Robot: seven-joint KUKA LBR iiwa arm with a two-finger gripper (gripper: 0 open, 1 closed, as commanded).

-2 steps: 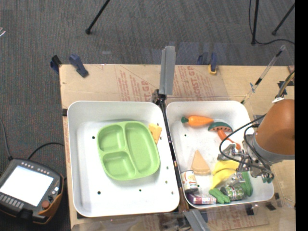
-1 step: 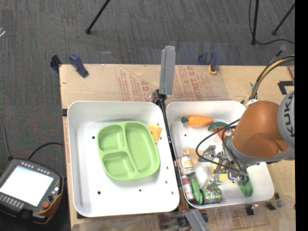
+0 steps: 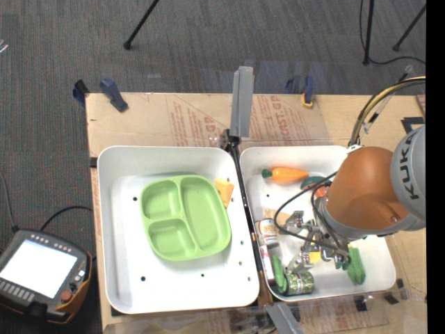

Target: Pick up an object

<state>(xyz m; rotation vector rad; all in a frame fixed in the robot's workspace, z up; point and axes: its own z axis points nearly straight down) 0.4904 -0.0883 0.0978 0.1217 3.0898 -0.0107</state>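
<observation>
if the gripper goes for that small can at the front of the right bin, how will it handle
The can lies on its side, so a nudge would probably roll it. It looks like rigid metal, so it should not crush, though its smooth wall may slip. A green object lies close beside it and may crowd the gripper.

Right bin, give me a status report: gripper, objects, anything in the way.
Gripper low over right bin, fingers unclear, no grasp confirmed. Carrot, can, green pieces loose in bin. Cables and clutter crowd the gripper. Green tray in left bin.
</observation>
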